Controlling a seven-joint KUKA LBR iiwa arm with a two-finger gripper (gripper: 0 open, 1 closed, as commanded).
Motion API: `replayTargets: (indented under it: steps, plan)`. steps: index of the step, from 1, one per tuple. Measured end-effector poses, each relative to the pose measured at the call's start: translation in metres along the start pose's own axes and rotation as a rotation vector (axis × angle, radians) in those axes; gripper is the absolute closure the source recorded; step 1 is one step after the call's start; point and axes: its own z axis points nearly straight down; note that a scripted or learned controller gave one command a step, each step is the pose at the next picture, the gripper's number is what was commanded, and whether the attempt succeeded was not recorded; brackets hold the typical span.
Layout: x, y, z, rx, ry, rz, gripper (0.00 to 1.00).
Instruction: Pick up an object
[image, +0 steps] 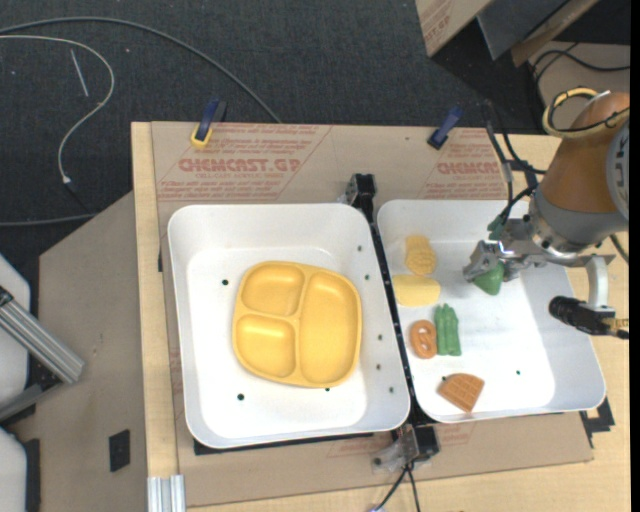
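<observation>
Gripper (487, 268) low in the right bin (520, 395), fingers clamped on a small green toy (489, 281) near its upper middle. Left of that toy: a round yellow piece (420, 256), a pale yellow block (416, 292) below it. Further down: an orange pretzel (423, 339) touching a green pickle-like piece (447, 331), then a brown waffle wedge (461, 390). Far left, in the left bin (200, 240): a yellow divided plate (297, 323).

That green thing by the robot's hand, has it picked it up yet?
Done: the hand has reached the right bin and sits over the green piece. In hand: a grab, but I can't tell if it's gripped. Left: lifting it out.
</observation>
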Motion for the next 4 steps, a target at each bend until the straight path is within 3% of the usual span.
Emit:
replayTargets:
  steps: [2, 4]
  plan:
    - [-0.004, -0.004, -0.094, -0.001, -0.001, 0.000, 1.00]
    - [0.120, -0.019, -0.099, 0.009, 0.005, -0.005, 1.00]
